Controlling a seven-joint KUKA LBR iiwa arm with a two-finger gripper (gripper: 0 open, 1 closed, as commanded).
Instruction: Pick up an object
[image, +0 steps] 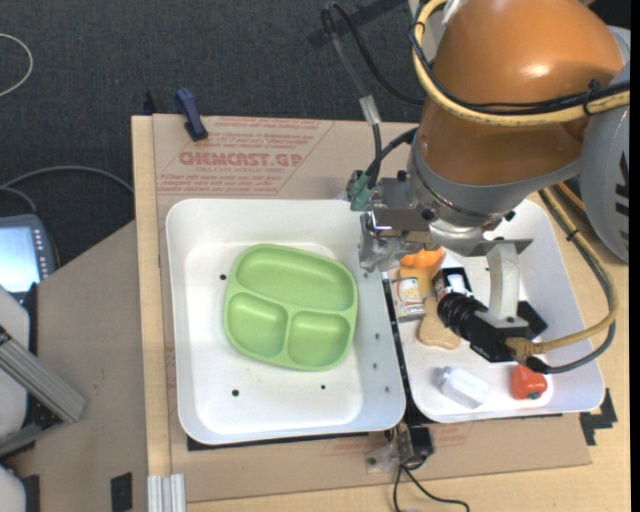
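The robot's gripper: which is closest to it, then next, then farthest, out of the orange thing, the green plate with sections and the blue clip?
From the gripper, in the camera view:
1. The small orange object, just beside it at the top of the right bin.
2. The green three-section plastic plate, lying in the left bin.
3. The blue clip, far off at the board's top-left corner.

Dark speckled carpet (90, 60) covers the floor, crossed by thin cables (50, 180) at left. The table (100, 300) is topped with a brown board (240, 150) printed in red lettering, a blue clamp (190, 113) at its far left corner. Lighting even, no hard shadows.
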